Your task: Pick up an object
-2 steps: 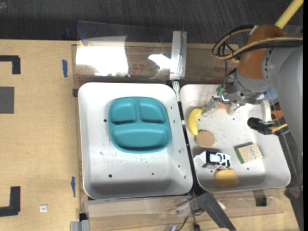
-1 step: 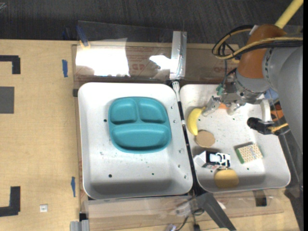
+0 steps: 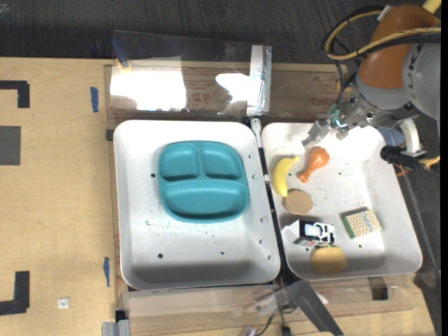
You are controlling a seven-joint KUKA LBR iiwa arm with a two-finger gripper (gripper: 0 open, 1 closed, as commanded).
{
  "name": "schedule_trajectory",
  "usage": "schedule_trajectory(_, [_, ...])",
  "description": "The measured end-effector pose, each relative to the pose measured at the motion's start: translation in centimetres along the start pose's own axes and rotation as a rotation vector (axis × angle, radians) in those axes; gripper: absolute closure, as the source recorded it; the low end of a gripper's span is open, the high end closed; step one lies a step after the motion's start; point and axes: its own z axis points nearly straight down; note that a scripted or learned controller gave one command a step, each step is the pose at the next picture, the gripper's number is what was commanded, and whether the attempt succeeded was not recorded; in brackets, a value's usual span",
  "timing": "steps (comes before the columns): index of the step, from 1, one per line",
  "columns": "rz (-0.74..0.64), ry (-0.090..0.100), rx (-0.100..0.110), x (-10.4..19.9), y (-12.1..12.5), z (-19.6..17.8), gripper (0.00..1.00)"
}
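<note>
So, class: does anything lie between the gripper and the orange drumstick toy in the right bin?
Nothing visible does. The gripper hangs just above the orange drumstick toy, with bare bin floor between; the banana lies beside it.

A pale wooden table point(image 3: 56, 208) fills the left side, marked with black tape corners point(image 3: 17, 93) and short blue tape strips point(image 3: 94, 98). Beyond its far edge lies dark grey carpeted floor point(image 3: 210, 5). A clear plastic sheet point(image 3: 182, 82) stands behind the bins, catching bright glare from overhead light, over brown cardboard point(image 3: 301, 89).
</note>
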Motion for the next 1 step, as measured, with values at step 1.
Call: schedule_trajectory(1, [-0.114,0.002,0.0,0.02,-2.4,6.82,0.0])
